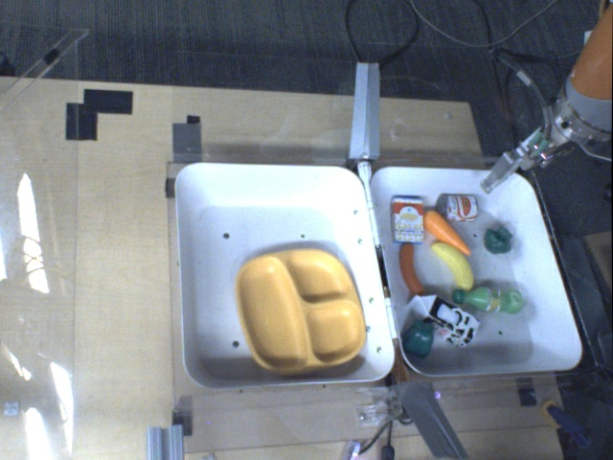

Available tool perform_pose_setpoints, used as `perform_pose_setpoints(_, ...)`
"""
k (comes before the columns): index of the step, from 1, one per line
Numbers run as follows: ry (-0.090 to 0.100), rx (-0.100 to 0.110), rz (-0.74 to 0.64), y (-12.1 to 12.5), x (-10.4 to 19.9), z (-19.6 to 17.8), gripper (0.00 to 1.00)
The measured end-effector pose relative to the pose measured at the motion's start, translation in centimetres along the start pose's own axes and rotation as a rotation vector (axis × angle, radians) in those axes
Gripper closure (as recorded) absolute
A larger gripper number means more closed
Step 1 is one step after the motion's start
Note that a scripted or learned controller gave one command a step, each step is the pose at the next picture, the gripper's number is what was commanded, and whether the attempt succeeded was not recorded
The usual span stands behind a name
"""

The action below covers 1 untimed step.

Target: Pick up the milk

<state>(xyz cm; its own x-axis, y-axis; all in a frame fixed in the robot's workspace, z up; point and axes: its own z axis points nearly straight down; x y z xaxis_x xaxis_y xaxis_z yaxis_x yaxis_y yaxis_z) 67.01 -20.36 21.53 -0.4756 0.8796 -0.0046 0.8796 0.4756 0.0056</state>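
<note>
The milk (450, 320) is a small carton with black and white cow patches, lying on its side near the front of the right bin (551, 338). My gripper (500, 175) hangs over the bin's far right corner, tilted down towards the left, well away from the milk. Nothing shows in its grasp.
Around the milk lie a dark green round item (418, 338), a green bottle (490, 300), a banana (453, 264), a sausage (410, 268), a carrot (445, 230), a juice box (407, 220), a can (460, 207) and a small green item (497, 240). The left bin (206, 218) holds a yellow divided tray (300, 307).
</note>
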Motion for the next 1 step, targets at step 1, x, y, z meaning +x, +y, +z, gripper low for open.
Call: perform_pose_setpoints(1,-0.003,-0.003,0.008,0.03,-0.17,-4.87,0.00)
